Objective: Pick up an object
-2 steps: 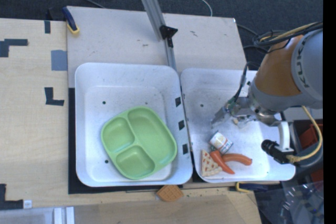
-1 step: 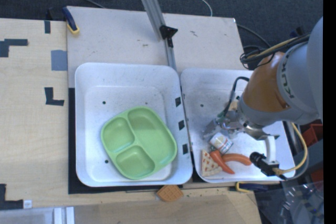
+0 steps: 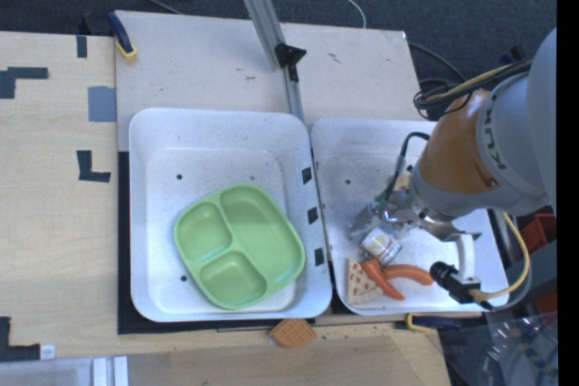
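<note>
Two bins | gripper (image 3: pixel 384 217) low in right bin (image 3: pixel 348 149), grip state: cannot tell | small jar (image 3: pixel 381 245), carrot (image 3: pixel 403 274), waffle piece (image 3: pixel 363 282) near front edge | green divided plate (image 3: pixel 239 244) in left bin (image 3: pixel 154 194)

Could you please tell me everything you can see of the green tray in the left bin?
The green tray is a light green, plastic-looking plate with rounded corners and three compartments: one large along its upper right, two smaller ones at left and bottom. It lies flat and right side up, turned at a slant, on the floor of the left bin, toward the bin's lower right. Its compartments hold nothing visible. Its lower right edge sits close against the bin's wall.
</note>
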Action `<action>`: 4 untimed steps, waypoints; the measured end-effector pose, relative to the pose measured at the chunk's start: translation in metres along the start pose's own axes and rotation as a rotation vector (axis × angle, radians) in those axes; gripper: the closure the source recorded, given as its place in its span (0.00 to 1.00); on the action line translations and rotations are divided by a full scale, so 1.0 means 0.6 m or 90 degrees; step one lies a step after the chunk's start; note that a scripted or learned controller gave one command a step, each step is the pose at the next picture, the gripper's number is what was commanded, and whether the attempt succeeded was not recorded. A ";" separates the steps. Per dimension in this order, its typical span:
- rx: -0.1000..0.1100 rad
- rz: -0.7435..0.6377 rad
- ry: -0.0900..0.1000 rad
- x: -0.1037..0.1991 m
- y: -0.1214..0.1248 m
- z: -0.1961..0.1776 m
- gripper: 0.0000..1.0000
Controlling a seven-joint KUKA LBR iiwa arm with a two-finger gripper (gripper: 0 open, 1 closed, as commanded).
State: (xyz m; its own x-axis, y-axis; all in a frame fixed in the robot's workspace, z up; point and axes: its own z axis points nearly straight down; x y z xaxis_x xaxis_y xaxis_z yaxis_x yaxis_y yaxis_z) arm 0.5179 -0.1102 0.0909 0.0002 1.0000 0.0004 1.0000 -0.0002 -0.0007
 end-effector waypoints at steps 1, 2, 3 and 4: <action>0.001 0.000 0.000 0.001 0.000 -0.016 1.00; -0.002 -0.001 -0.001 -0.001 -0.008 -0.118 1.00; -0.002 -0.001 -0.001 -0.001 -0.007 -0.206 1.00; 0.000 -0.005 0.001 0.103 0.010 -0.215 1.00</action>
State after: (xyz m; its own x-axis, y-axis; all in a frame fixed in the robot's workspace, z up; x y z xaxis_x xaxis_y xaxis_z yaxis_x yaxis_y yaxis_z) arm 0.5240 -0.0484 0.2200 -0.0082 1.0000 0.0024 1.0000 0.0082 -0.0012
